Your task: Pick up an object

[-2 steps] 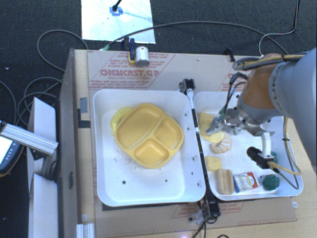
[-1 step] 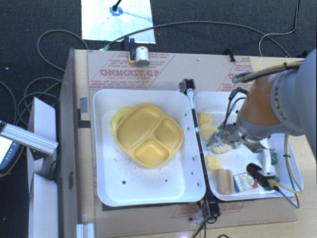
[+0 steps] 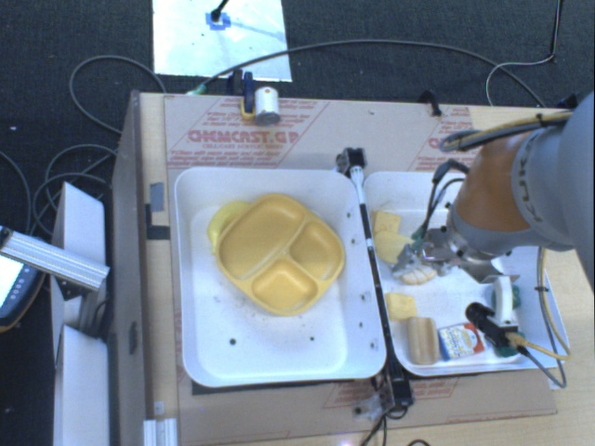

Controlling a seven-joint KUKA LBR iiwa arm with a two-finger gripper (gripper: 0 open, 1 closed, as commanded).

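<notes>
Here the fingers (image 3: 409,262), whose state I cannot tell, touch a pale soft-looking piece (image 3: 417,274), probably light, best pinched across its middle.

Left bin (image 3: 200,342): white, matt, foam-like plastic, speckled with dark crumbs. Yellow divided tray (image 3: 279,251): smooth moulded plastic, slight sheen. Bench top (image 3: 307,128): pale cardboard, red print, matt. Arm (image 3: 530,189): grey smooth casing, orange band glossy. Block near right bin's front edge (image 3: 423,339): tan, looks like wood, matt. Small carton beside it (image 3: 458,340): printed, glossy. Floor (image 3: 65,26): dark, rough carpet-like weave.
</notes>
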